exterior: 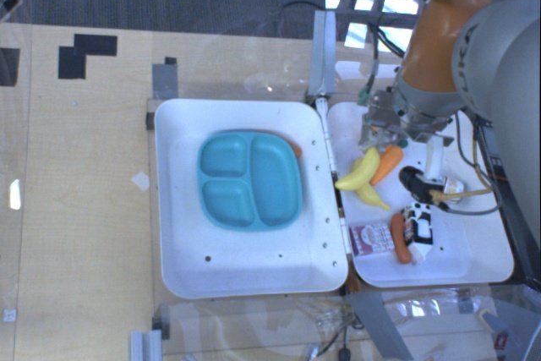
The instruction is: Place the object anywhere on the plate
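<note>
Hovering over the far end of the right bin (473,262), the end effector (385,131) sits just above the carrot (387,164) and the banana (358,174), and whether it is spread or pressed together I cannot tell. Both look like light, stiff, smooth plastic toys that could slip, so a pinch across the carrot's thick middle seems the safest hold. The blue plate (251,180) lies in the left bin (182,266), near the dividing rims.

No text can be read anywhere; the small red-and-white packet (369,238) in the right bin (473,254) bears print too blurred to make out.
</note>
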Motion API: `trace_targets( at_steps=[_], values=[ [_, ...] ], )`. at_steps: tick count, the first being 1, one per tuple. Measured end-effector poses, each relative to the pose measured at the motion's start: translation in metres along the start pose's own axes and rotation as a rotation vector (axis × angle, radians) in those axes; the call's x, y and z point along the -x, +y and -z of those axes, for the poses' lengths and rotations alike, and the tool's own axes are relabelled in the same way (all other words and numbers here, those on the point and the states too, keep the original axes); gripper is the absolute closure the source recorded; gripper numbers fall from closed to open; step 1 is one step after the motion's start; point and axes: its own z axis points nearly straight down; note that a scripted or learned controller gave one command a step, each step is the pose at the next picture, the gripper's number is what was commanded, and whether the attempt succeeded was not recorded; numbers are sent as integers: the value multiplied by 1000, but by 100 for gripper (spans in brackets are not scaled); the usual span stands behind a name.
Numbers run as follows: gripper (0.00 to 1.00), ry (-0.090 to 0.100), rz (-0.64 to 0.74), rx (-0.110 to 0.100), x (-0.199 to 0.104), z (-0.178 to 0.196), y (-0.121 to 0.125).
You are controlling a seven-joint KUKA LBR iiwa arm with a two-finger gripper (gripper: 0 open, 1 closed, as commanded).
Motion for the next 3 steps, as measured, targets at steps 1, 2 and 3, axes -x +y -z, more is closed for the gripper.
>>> trace_targets(
  at_steps=[1, 2, 3],
  values=[
    [100, 0, 99, -1, -21, -1, 32],
    [100, 2, 120, 0, -88, 0, 49],
    [100, 3, 441, 0, -139, 39, -3]
  ],
)
